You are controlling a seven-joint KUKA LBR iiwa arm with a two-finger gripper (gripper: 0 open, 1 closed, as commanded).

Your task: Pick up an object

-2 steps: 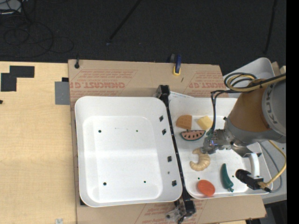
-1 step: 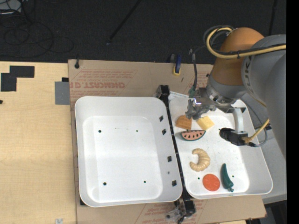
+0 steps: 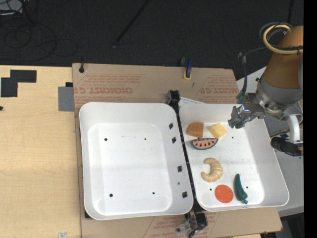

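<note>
The claw [image 3: 239,117] hovers at the right bin's [image 3: 277,182] two o'clock edge; whether it is spread, I cannot tell. Cheese [image 3: 217,130] lies just at its eight o'clock, beside bread [image 3: 195,129], watermelon [image 3: 204,143] and croissant [image 3: 212,169].

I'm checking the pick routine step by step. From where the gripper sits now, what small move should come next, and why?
Probably a short move toward the left and down onto the yellow piece. The gripper sits just to its right, above the right bin, with nothing seen between its fingers. That piece lies nearest, apart from the bread slice and watermelon slice.
</note>
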